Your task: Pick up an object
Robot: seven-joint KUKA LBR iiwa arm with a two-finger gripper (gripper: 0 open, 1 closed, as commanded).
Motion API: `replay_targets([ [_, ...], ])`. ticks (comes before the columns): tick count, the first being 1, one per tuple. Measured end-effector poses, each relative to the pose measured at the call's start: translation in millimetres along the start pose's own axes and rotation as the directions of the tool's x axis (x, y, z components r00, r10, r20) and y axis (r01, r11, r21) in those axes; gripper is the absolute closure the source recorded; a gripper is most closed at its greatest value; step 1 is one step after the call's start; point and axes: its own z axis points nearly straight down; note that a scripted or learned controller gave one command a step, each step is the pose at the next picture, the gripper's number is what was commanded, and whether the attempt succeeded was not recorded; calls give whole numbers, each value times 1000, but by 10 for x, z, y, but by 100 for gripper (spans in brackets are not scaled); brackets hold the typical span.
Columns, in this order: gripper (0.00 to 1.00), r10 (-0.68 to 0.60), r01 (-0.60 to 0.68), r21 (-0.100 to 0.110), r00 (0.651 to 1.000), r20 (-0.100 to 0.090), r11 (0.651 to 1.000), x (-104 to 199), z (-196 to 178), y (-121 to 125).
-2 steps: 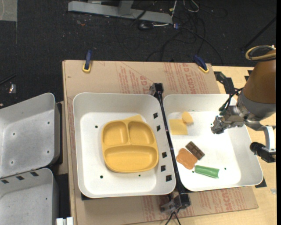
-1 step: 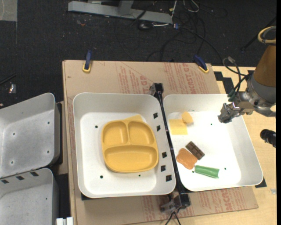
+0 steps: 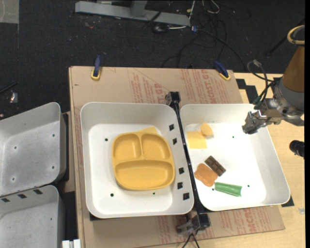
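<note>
Objects for picking lie in the right bin (image 3: pixel 271 160): a yellow block (image 3: pixel 196 140) and small orange piece (image 3: pixel 207 129) left of the claw (image 3: pixel 252 123); a brown bar (image 3: pixel 215 165), orange piece (image 3: pixel 205 175) and green piece (image 3: pixel 227 189) below-left of it. Whether the claw is spread or pressed together cannot be told. A yellow tray (image 3: pixel 143 161) fills the left bin (image 3: pixel 97 145), far left.

Dark speckled floor (image 3: pixel 43 43) strewn with black cables (image 3: pixel 203 29) and a grey metal bar (image 3: pixel 133 13) at top. Brown cardboard sheet (image 3: pixel 140 85) held by two blue-and-yellow clamps (image 3: pixel 96 68) along far edge. White perforated panels (image 3: pixel 29 140) lying at left.
</note>
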Motion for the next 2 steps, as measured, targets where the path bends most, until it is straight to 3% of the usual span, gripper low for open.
replay_targets([
  [2,100,-5,5,4,1000,-3,1000,1026,174,-63],
])
